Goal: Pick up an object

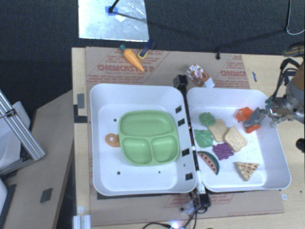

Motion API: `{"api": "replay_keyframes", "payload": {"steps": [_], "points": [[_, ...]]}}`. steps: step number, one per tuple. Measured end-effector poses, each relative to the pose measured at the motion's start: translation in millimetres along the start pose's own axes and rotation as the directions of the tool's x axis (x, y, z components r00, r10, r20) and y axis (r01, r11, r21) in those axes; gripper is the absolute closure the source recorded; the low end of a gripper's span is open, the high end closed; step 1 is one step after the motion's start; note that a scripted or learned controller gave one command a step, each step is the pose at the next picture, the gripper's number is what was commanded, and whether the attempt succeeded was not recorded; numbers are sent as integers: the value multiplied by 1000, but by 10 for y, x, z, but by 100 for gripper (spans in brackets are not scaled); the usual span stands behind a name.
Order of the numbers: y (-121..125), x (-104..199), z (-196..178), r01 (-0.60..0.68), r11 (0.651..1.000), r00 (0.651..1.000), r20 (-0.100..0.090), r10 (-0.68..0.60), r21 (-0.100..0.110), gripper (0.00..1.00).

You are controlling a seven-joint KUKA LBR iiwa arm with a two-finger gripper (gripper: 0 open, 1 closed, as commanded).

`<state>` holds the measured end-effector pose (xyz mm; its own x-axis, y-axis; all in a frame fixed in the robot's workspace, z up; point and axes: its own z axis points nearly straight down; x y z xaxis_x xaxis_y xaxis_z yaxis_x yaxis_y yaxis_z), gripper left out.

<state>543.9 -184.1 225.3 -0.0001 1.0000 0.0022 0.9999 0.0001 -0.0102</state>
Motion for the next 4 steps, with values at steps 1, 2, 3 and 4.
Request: {"api": "replay_keyframes", "payload": {"steps": [1,2,3,4], "points": [[26,4,-65,3,1000,1000,3,-3,-12,0],[23,27,562,1,1000,1000,1,-1,-7,0],[64,-46,1024,1,1000,1000,2,-1,-8,0],[85,-51,1388,1,1000,1000,2,-1,-12,0]]}}
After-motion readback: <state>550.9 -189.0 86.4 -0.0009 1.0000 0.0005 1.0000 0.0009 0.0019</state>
